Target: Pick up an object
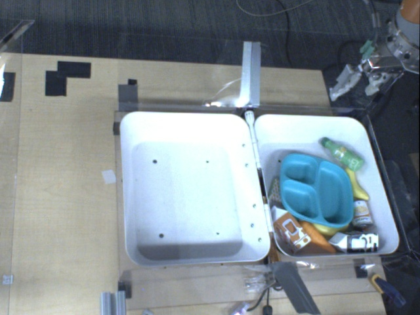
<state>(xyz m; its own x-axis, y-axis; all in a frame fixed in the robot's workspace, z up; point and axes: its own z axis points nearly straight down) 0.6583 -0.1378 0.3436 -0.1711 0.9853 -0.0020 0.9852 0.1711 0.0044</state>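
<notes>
The right bin (308, 126) holds a pile of objects. A blue divided plate (316, 189) lies on top in the middle. A green bottle (341, 153) rests at the back right, with a yellow banana-like piece (359, 186) along the plate's right side. A brown packet (291, 231), an orange item (319, 238), a small can (361, 214) and a black-and-white tube (357, 243) lie at the front. My gripper (359, 81) hangs at the upper right, outside and behind the right bin, with its two fingers spread apart and nothing between them.
The left bin (187, 186) sits beside the right one, with a metal post (251, 74) behind the divider. Black cables (289, 8) lie on the dark floor behind the bench. Black markers (65, 77) are on the wooden bench at left.
</notes>
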